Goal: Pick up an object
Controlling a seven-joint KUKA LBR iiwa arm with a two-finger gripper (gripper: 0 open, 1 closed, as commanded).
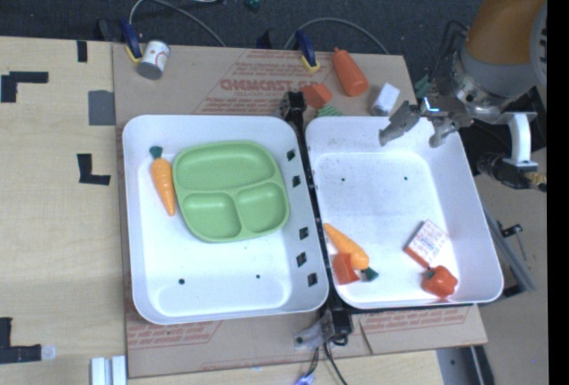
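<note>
Dark carpet lies behind the tabletop (pixel 53 196), which carries a cardboard sheet (pixel 258 81) printed "CHEMCAST" in red. Two white bins sit side by side on it. The fingers (pixel 418 127) are spread apart, holding nothing, above the far rim of the right bin (pixel 400 196).

Right bin contents, all on the near side of the fingers and well apart from them:
- one carrot (pixel 345 244)
- one small red block (pixel 345 268), touching the carrot
- one red-and-white packet (pixel 427 242), print unreadable
- one red tomato-like item (pixel 439 283)

Left bin (pixel 142 196), far to one side of the fingers:
- one green divided plate (pixel 231 190) with three compartments
- one second carrot (pixel 163 181), just beside the plate

Behind the bins: one orange bottle-shaped item (pixel 349 72), one white cube (pixel 387 98) near the fingers, one small can (pixel 154 59).
</note>
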